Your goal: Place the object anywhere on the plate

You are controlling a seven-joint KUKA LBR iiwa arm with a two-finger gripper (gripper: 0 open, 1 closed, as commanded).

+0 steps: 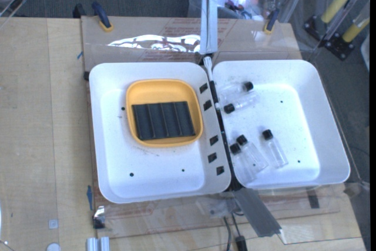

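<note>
The right bin (305,76) holds four small clear bottles with black caps. One lies near the top, cap at upper right (239,91); a second lies just below it, pointing at the divider (239,104); two more sit lower, one near the divider (248,153) and one a little to its right (274,149). Each is the kind of object the task wants moved, and all four are well apart from the plate.

The left bin (108,126) holds the yellow plate (164,90), a rounded square dish. A black ribbed block (163,120) lies in it and covers most of its floor, leaving a bare yellow strip mainly along the far side.

I cannot tell whether the hand is apart or together.

The risks, as I judge them: the bottles are clear and lie on white, so a program may misjudge their outline and close on nothing. They are round and lying flat, so a pinch off the middle would likely roll one away or squeeze it out. The two lower bottles are near each other, and fingers coming for one could knock the other. At the plate, a bottle dropped on the ribbed block could roll along a groove or off over the low rim into the bin.
</note>
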